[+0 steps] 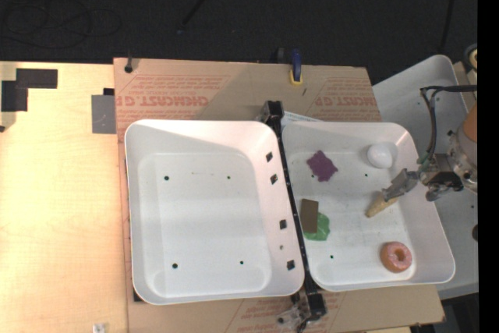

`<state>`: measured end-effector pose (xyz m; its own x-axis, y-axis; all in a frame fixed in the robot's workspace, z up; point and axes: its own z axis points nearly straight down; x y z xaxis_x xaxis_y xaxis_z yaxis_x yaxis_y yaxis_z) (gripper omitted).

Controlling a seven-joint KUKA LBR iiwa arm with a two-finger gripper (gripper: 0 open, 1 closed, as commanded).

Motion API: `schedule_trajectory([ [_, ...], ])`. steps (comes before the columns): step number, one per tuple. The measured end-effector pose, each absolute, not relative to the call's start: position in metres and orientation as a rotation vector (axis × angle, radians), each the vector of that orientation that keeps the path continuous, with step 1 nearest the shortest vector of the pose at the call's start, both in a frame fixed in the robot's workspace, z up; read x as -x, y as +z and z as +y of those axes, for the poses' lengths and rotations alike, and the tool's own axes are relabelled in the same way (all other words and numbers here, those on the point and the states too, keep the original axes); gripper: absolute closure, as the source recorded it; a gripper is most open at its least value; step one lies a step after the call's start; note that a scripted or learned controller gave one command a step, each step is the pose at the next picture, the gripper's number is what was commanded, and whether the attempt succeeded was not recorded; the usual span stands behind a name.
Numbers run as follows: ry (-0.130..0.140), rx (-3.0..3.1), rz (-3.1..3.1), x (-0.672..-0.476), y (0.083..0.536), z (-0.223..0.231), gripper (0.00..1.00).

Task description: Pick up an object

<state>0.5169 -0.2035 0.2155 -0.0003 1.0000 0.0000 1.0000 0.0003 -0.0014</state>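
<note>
The right bin (425, 246) holds every loose object. A tan wooden peg (380, 205) lies tilted near the bin's centre, its upper end touching or just under the gripper (404, 183), which reaches in from three o'clock; whether the peg is actually clamped cannot be told, nor how the gripper is set. At twelve o'clock from the peg sits a white ball (380, 155), and at ten o'clock, well apart, a purple crumpled piece (321, 165). Toward nine o'clock, against the divider, a brown block (309, 214) rests touching a green piece (318, 228). At five o'clock an orange ring (396, 256) lies near the bin's front corner. The left bin (140, 168) stands beside it on the cardboard sheet (195, 90).
</note>
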Motion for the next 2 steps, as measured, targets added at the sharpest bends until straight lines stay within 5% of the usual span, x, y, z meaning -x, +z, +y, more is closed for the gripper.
schedule_trajectory([
  [1, -0.011, 2.231, -2.236, -0.5615, 0.4754, -0.2145, 0.0],
  [2, 0.005, 2.215, -2.227, -0.5608, 0.4746, -0.2129, 1.0],
])
